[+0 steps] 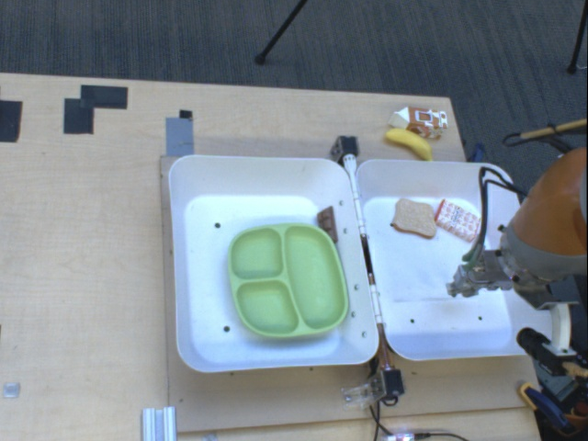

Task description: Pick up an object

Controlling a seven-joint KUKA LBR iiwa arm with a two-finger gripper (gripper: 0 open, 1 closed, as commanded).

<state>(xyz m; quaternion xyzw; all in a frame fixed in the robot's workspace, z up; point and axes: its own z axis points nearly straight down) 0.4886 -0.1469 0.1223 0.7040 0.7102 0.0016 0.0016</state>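
Arm (551,223): comes in from the right, grey with an orange band, bent low over the right bin (413,333).
Jaws (467,283): down near the floor of the right bin, toward its right side; from where I stand I cannot tell whether they are released or clenched, and nothing shows between them.
Slice of bread (414,218): lies flat in the right bin, up and to the left of the jaws, apart from them.
Red and white packet (457,219): just beside the bread on its right, above the jaws, not touching them.
Green divided plate (288,281): in the left bin (197,246), well to the left of the jaws, three compartments, tilted a little.
Small brown thing (326,219): at the plate's upper right corner, against the left bin's wall; too small to name.
Banana (409,142): on the worktop (83,246) beyond the bins, well above the jaws.
Small carton (421,118): just behind the banana.
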